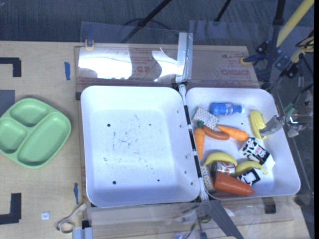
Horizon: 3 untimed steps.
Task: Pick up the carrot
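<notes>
I see left bin [132, 143] bare white | right bin [286, 171] crowded with toy food | gripper [273, 126] over right bin's right edge beside corn [256, 123], can't tell jaw state or any hold | carrot [199, 141] lies at right bin's left wall, below checkered packet [205, 116]

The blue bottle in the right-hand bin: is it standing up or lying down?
Lying down. The blue bottle rests on its side near the right bin's far wall, its long axis running left to right.
</notes>
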Available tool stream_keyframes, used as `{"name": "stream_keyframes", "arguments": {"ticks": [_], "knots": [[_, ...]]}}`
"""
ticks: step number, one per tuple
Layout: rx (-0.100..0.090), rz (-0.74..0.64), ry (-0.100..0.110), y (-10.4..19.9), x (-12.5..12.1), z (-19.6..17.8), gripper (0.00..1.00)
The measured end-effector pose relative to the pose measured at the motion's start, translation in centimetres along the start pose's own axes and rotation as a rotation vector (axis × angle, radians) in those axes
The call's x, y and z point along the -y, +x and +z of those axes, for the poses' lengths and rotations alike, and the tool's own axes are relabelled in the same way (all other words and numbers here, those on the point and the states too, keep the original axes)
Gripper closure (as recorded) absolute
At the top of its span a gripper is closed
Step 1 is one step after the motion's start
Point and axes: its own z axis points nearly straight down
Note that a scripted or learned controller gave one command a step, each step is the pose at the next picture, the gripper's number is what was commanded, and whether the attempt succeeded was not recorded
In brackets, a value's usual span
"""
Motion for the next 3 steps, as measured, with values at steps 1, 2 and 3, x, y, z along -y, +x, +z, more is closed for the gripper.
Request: {"name": "stream_keyframes", "arguments": {"ticks": [1,2,3], "knots": [[0.0,0.0,0.0,0.0,0.0,0.0,0.0],[0.001,-0.319,-0.002,1.4,-4.2,8.7,0.0],[0.003,-0.276,-0.007,5.7,-7.1,15.0,0.0]]}}
